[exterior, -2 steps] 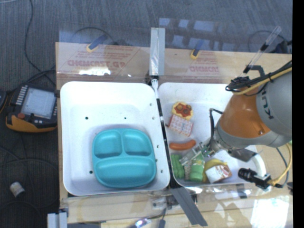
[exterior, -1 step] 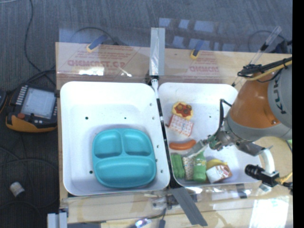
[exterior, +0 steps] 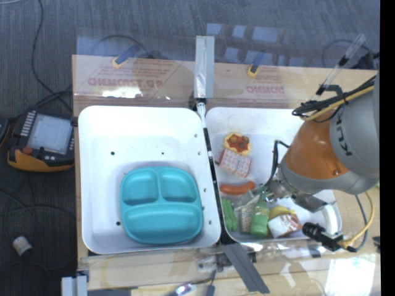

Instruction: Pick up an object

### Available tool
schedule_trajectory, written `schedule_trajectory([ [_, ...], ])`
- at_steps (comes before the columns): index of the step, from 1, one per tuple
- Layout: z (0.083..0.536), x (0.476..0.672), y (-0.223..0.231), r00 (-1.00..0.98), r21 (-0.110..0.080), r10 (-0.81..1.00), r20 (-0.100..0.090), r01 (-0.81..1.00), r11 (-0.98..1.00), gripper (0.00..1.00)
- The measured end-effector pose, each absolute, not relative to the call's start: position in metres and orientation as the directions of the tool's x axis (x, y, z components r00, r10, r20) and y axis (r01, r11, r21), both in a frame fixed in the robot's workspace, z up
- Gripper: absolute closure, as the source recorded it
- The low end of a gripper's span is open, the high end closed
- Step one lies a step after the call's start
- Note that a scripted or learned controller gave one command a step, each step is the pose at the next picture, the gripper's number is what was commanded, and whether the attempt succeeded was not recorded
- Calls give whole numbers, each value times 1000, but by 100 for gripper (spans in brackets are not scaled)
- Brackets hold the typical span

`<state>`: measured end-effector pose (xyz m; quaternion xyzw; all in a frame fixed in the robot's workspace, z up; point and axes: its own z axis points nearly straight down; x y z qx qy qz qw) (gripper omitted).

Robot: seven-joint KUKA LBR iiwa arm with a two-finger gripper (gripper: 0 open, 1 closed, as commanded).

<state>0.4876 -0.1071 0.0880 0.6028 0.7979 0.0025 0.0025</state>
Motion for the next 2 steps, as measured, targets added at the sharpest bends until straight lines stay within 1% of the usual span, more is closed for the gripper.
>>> schedule_trajectory([
  [1,95,489,-106,-274,5,962,4,962,274,100],
  [2,180,519,-44,-160,-9,987,-1,987,160,100],
])
